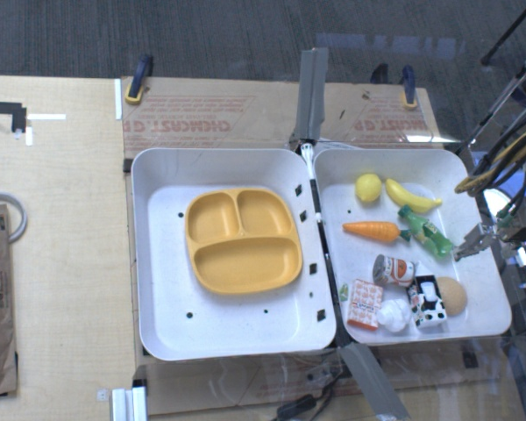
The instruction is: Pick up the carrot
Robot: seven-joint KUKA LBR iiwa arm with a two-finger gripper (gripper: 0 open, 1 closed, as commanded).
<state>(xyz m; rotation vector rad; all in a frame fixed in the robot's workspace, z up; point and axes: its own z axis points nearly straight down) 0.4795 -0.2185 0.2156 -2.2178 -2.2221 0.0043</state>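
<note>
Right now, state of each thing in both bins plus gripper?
carrot: lying flat in right bin, ungrasped
banana: lying flat
lemon: resting beside banana
can: on its side
yellow tray: upright in left bin
gripper: at right bin's right edge, holding nothing

The arm comes in from the right side, low over the edge of the surface. Most of it sits at the margin, a tangle of grey metal with cables, one of them yellow, looping above it. The gripper (470,246) pokes out leftward as a thin, pale metal tip, tilted a little downward. It hangs apart from everything near it, touching nothing. Whether the tip is spread or closed is too small and too blurred to make out.
</note>
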